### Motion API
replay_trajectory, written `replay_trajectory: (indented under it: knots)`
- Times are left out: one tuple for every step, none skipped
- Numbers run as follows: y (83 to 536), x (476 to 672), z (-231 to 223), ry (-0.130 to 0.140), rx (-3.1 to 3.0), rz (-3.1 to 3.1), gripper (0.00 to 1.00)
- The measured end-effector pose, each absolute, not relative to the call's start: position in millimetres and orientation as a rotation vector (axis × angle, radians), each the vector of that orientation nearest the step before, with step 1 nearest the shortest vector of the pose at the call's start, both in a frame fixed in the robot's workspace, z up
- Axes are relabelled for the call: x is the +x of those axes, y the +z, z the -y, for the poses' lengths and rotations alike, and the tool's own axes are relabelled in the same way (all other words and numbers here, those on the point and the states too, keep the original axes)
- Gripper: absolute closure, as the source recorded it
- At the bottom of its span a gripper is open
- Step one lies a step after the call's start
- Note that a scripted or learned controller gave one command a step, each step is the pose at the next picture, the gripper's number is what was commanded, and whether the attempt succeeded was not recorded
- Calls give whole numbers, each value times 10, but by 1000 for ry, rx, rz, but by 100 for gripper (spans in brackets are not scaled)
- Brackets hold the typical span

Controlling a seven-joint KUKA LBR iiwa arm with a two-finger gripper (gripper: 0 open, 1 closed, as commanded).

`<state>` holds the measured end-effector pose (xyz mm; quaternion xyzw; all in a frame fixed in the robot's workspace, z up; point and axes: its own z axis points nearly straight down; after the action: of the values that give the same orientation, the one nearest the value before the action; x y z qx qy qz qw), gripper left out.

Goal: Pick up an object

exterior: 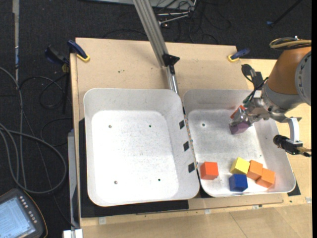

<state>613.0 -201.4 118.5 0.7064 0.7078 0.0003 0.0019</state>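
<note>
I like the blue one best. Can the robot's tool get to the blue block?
Probably yes. The blue block lies uncovered in the right bin, with the tool poised above a purple block nearby.

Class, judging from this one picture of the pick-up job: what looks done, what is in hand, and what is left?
Done: the gripper has reached the right bin. In hand: it sits at a purple block, grasp unclear. Left: lifting it out.
</note>
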Motion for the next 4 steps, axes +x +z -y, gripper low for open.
replay_trajectory:
  knots:
    - [1655,6180,1935,5,2213,-2222,100]
    - [2190,6195,1934,5,2212,-2221,100]
    - [2300,6219,1435,4,2213,-2230,100]
    - [2200,6293,914,0,2214,-2232,100]
